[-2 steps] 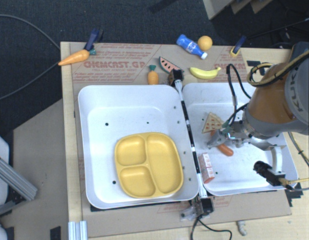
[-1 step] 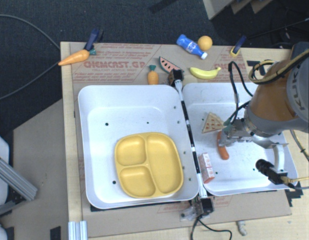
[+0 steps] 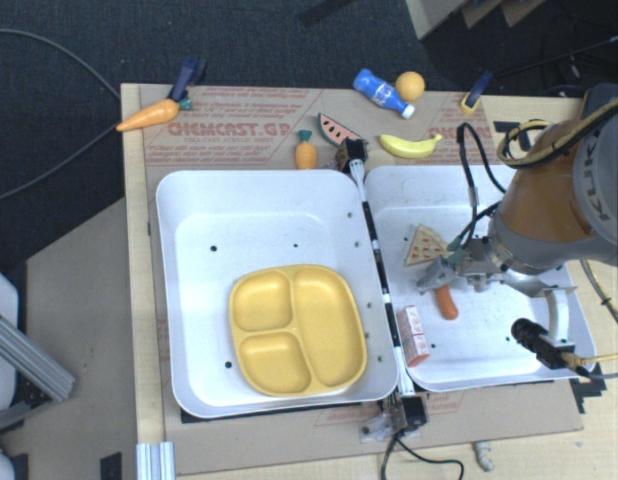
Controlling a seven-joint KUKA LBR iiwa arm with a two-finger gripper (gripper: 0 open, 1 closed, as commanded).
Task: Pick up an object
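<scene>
Since the arm must pick up one toy, these lines start at the nearest one and go outward.

Toy sausage (image 3: 446, 303): small, smooth, orange-red and round at the ends. It lies in the right bin (image 3: 489, 363), in the lower right part of the frame.
Long way: it runs from upper left to lower right.
Gripper (image 3: 436, 274): just above and a bit left of the sausage's top end, very close to it.
Fingers: I cannot tell if they are spread or pressed together; nothing shows between them.
Next move, my guess: slide a little down and right, then close across the short side of the sausage.
Pizza slice (image 3: 424, 245): flat tan triangle with dots, just above the gripper.
Little box (image 3: 414, 334): red and white, by the bin's left wall.
Left bin (image 3: 189, 228): white with round corners.
Yellow plate (image 3: 297, 328): shiny plastic with three parts, sits in the left bin.
Bench top: banana (image 3: 409, 146), blue bottle (image 3: 381, 92), orange ball (image 3: 411, 85), watermelon slice (image 3: 335, 128), carrot (image 3: 149, 116).
</scene>
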